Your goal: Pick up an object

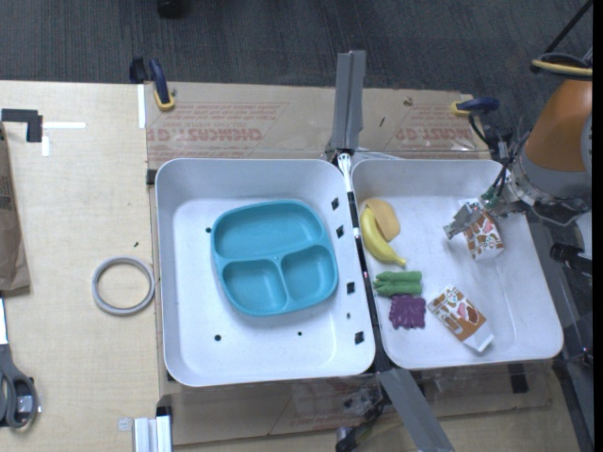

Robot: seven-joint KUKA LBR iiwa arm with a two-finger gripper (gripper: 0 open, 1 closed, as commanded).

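The grey KUKA arm with its orange band (pixel 558 125) is seen entering from the right edge, bent down over the upper right corner of the right-hand white bin (pixel 528 347). Its two-finger metal gripper (pixel 467 222) is held low near that bin's back right part, angled leftward; its finger state cannot be made out.

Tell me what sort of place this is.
Probably a robot grasping lab bench: two white bins clamped to cardboard, toy food like a banana in one, a blue tray in the other, and a robot arm reaching in.
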